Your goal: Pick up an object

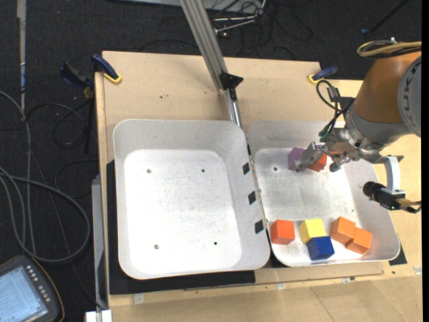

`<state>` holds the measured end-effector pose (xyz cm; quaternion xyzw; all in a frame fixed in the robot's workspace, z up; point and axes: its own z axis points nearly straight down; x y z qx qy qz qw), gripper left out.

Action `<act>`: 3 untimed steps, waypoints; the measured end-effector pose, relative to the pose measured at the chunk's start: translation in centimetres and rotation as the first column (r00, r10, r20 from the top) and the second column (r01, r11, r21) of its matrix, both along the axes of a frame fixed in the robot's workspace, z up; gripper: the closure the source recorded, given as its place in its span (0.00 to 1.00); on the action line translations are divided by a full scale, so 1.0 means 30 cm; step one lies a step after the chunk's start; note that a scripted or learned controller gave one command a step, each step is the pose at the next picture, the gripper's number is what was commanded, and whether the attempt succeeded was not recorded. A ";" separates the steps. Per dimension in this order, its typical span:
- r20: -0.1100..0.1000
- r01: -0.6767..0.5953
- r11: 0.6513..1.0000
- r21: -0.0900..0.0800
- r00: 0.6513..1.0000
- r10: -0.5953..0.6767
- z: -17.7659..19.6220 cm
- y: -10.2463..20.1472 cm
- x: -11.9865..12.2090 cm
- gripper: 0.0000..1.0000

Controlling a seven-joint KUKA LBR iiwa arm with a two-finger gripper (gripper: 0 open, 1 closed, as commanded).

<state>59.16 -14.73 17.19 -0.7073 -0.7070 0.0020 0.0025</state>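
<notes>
orange-red block (pixel 318 162) sits right at our gripper (pixel 312 158), low in the far part of the right bin (pixel 379 210). we can't tell if the fingers are apart, together or clamped on it; the wrist hides them. a purple block (pixel 295 157) is just beside it on the left, maybe touching.

our read: this is the grasp step, lift not done. to do it well, centre the fingers on one block only, keep clear of the purple one, close squarely on flat faces, then lift straight up.

the block looks roughly cubic, so no clear long axis; too much is hidden to call its facing.

near the front wall: orange block (pixel 282 231), yellow block (pixel 312 229), blue block (pixel 320 247), two orange blocks (pixel 351 234). left bin (pixel 127 200) beside it.
</notes>
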 end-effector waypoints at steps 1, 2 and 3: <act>0.000 0.001 1.000 0.000 1.000 -0.001 -0.213 -0.009 -0.011 0.00; 0.004 0.000 1.000 -0.001 1.000 0.000 -0.259 -0.007 -0.011 0.00; 0.008 0.001 1.000 -0.001 1.000 -0.001 -0.221 -0.007 -0.008 1.00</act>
